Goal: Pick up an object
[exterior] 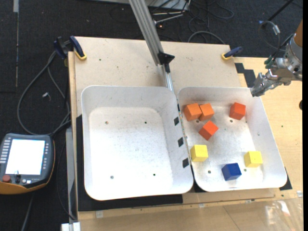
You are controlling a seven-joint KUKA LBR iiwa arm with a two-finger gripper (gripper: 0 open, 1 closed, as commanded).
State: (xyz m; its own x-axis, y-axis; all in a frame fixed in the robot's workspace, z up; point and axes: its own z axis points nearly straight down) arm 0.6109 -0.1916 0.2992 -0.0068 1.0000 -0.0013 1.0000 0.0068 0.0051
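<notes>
I see the gripper point(258, 90) at the far right of the camera view, poised over the bench point(125, 64) just outside the back right corner of the right bin point(269, 143); whether it is released or clenched I cannot tell, and no block shows at its tip. The wrist slants down and to the left from the view's right edge, with a cable looped above it and a sliver of the orange band point(300, 32) at the frame border. Nothing in the bin touches the claw. Closest to it is an orange block point(237, 110) near the back right of the right bin. Toward the back left corner of that bin I note two orange blocks point(198, 111) pressed side by side, and a fourth orange block point(208, 129), turned on the diagonal, just in front of them and apart. Along the left wall sits a yellow block point(199, 152); a second yellow block point(253, 159) lies near the right wall towards the front. A blue block point(231, 171) rests near the front edge, between the two yellow ones. The left bin point(91, 143) abuts the right bin along their shared edge. A slanted metal rod point(147, 25) runs from the top of the view down to the seam between the bins. A teach pendant point(25, 163) lies on the floor left of the bench.
</notes>
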